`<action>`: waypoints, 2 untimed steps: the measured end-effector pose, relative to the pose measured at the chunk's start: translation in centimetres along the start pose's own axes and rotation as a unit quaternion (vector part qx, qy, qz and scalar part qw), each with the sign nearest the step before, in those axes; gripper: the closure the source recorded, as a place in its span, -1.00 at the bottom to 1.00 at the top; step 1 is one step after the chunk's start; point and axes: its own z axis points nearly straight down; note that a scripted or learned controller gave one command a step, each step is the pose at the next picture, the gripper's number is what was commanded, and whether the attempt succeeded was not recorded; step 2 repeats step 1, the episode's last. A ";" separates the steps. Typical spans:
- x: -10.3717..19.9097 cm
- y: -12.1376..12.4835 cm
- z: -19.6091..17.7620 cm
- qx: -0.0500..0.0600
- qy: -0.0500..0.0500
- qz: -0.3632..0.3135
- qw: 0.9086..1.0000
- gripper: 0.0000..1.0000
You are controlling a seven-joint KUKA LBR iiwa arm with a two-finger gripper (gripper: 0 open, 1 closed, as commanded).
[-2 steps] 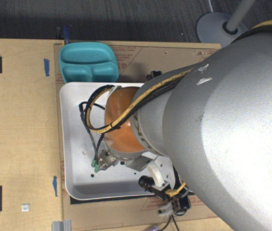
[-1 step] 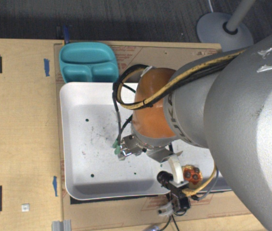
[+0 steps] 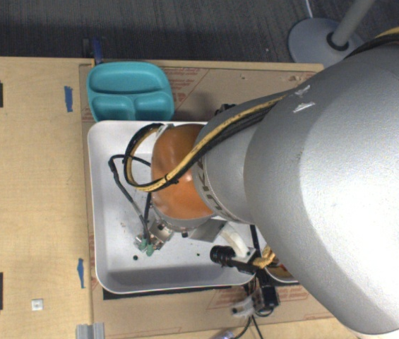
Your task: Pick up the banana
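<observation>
Looming closest to the lens, the grey arm [image 3: 333,189] fills the frame from three o'clock toward the centre, its orange band [image 3: 174,171] and looped yellow-and-black cables [image 3: 143,164] pointing down into the white bin [image 3: 104,210]. Beneath the band, at about seven o'clock from it, the gripper [image 3: 150,242] sits low over the bin floor, near the bin's six o'clock edge. Its tip is small and partly masked by the wrist, so whether it is spread or pressed together cannot be told, and nothing can be seen pinched in it.

No banana can be made out anywhere on the bare white floor that is visible; if it lies in this bin, it is likely hidden under the arm, or it sits in the neighbouring bin that the arm covers. Judging by this, the reach down is made, but a grasp is unconfirmed and the lift is left to do.

Farther off, at twelve o'clock from the bin, a teal tray [image 3: 130,90] rests on the cardboard-coloured bench [image 3: 30,189].
</observation>
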 end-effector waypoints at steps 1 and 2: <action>0.0 0.1 -1.0 -0.001 0.000 0.000 1.000 1.00; 0.0 0.1 -1.0 -0.001 0.000 0.000 1.000 1.00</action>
